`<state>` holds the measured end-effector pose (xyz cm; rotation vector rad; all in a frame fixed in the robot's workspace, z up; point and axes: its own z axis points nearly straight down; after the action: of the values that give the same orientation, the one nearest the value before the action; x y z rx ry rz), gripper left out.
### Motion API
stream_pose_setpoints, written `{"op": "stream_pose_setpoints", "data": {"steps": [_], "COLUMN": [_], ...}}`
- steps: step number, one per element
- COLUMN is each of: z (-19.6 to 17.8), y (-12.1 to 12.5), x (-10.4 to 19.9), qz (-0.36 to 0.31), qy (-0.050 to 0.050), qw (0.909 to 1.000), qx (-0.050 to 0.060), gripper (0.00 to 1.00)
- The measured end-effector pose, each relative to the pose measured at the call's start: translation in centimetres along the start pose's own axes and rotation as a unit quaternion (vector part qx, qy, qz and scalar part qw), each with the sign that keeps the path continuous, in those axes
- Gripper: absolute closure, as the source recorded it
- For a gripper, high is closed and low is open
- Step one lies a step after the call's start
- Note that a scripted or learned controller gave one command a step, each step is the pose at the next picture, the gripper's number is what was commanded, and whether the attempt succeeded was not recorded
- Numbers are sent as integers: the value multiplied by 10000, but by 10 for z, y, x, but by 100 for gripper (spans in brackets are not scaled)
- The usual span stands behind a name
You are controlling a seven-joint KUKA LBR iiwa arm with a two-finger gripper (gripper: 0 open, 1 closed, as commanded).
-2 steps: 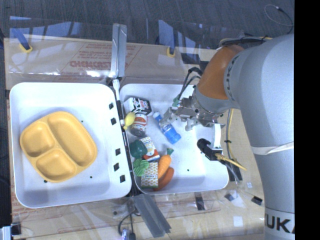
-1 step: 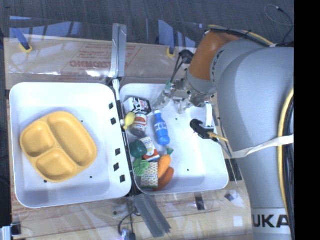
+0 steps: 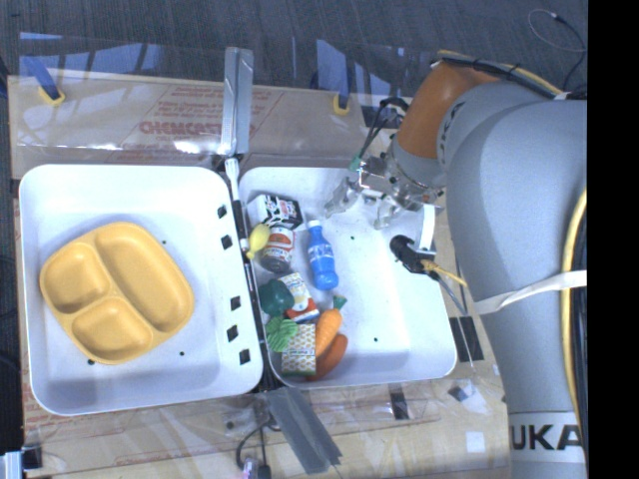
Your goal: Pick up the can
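Hovering over the right bin's (image 3: pixel 419 352) upper part, the claw (image 3: pixel 364 200) is spreading open — gripping nothing. Lying to its left, the can (image 3: pixel 279 246) is resting near the bin's left wall — long axis running roughly toward the camera.

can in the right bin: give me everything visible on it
The can is small and metal-looking, with a silvery body, a reddish-brown label band and a pale top. It sits in the right bin, near the left wall, seemingly tipped; its exact pose is hard to read. A yellow lemon-like piece touches its left side, a black-and-white packet lies just behind it, and the blue bottle lies close on its right.
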<state>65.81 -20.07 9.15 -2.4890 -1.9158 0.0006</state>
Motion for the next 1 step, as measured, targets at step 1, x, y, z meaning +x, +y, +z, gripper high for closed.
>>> {"op": "stream_pose_setpoints", "data": {"steps": [1], "z": [-9], "y": [0], "x": [3], "qz": [-51], "qy": [0], "qw": [10000], "qx": [14], "gripper": [100]}}
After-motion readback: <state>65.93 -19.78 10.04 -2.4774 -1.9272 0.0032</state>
